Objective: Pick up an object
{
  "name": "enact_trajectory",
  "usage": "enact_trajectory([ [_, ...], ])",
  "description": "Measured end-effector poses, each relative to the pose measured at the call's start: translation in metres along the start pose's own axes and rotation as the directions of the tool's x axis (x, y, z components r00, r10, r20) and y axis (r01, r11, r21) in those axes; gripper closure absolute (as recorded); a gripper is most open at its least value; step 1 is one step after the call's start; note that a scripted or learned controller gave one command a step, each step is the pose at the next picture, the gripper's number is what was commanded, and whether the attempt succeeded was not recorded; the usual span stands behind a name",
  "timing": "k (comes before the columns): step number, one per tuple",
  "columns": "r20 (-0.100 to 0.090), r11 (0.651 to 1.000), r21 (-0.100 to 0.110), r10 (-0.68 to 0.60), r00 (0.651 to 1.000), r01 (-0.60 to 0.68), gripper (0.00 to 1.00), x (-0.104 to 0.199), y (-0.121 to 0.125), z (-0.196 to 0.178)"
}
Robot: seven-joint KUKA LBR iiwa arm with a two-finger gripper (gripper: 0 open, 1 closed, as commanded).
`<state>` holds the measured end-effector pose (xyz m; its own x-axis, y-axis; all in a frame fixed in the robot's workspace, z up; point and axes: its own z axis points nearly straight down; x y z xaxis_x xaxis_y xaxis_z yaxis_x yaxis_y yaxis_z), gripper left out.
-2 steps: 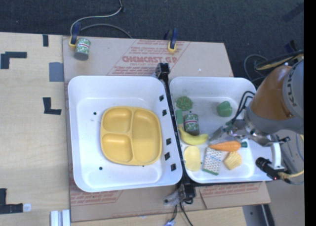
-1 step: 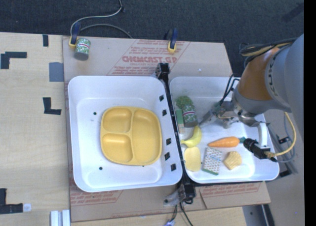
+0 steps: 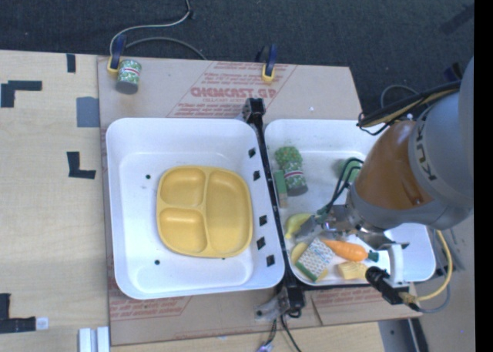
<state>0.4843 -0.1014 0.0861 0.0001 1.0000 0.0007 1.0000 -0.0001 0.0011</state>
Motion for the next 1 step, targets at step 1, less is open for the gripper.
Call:
enact_trajectory([
  [1,0.002,1.0,-0.004,-0.002,1.0,0.002,0.0,0.0044,0.0669,0.0],
])
